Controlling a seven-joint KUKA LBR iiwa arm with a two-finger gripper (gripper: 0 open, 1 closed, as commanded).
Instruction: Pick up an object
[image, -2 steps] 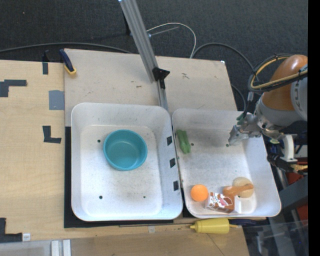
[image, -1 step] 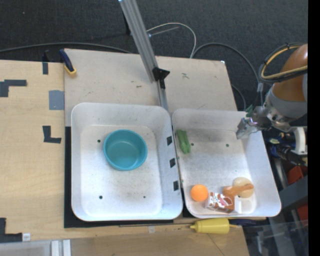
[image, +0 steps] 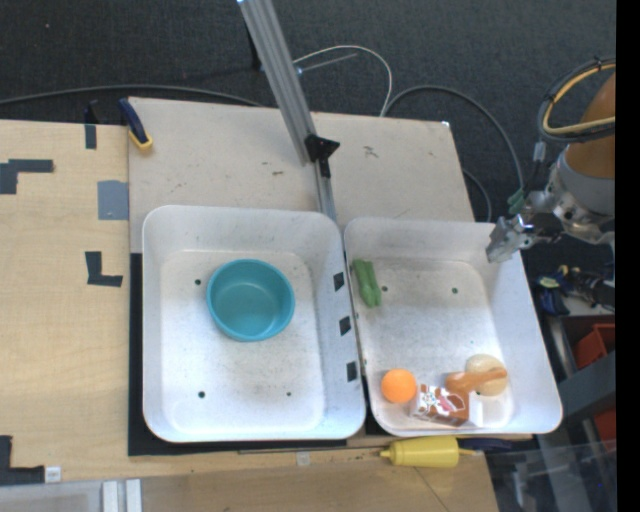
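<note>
The gripper (image: 503, 243) hovers at the right bin's (image: 525, 300) upper right rim; I cannot tell its state. An orange ball (image: 398, 386), a packet (image: 441, 402) and a green piece (image: 366, 283) lie in that bin, a teal bowl (image: 250, 299) in the left bin (image: 175, 400).

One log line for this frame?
arm: at right bin's upper right edge | gripper: holds nothing | right bin: green piece, orange ball, small items | left bin: teal bowl

Place: robotics lab
Worktop (image: 60, 300): bare plywood marked with tape patches
Bins: two white bins (image: 160, 400) fixed side by side
Rigging: metal pole (image: 285, 80), loose cables (image: 420, 95) across dark carpet
</note>
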